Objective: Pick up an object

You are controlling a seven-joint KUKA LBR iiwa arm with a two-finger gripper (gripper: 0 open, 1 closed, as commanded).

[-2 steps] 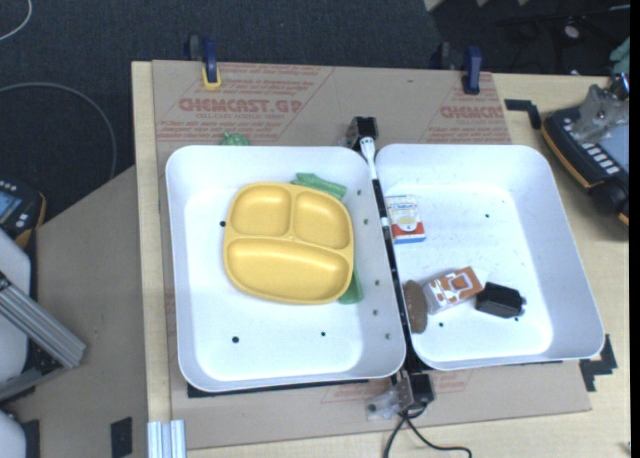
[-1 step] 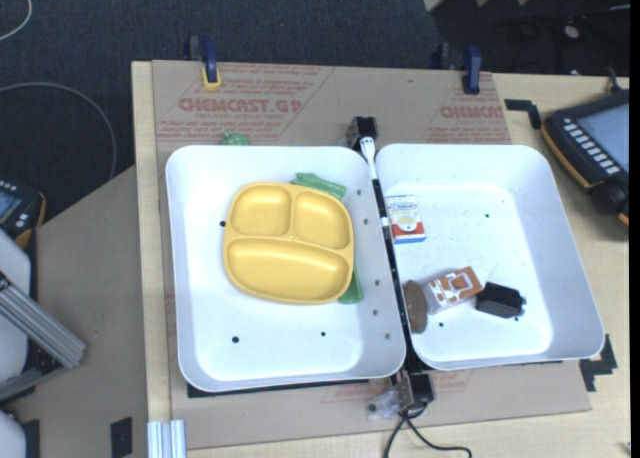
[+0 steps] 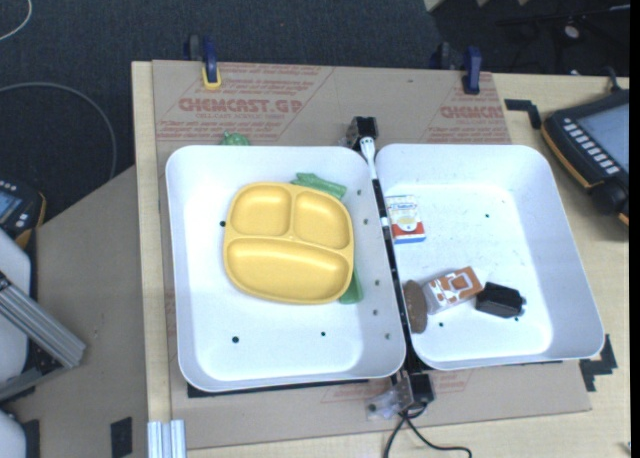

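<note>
Two white bins (image 3: 190, 276): yellow divided plate (image 3: 289, 243) left, small packets (image 3: 405, 219) right.

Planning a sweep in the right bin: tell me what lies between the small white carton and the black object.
In the camera view, an orange-and-white packet lies between the carton and the black object, beside the black object.

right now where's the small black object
In the right bin, near its front right, the small black object lies just right of the orange-and-white packet.

Black, yellow-edged control pendant (image 3: 600, 146)
</note>
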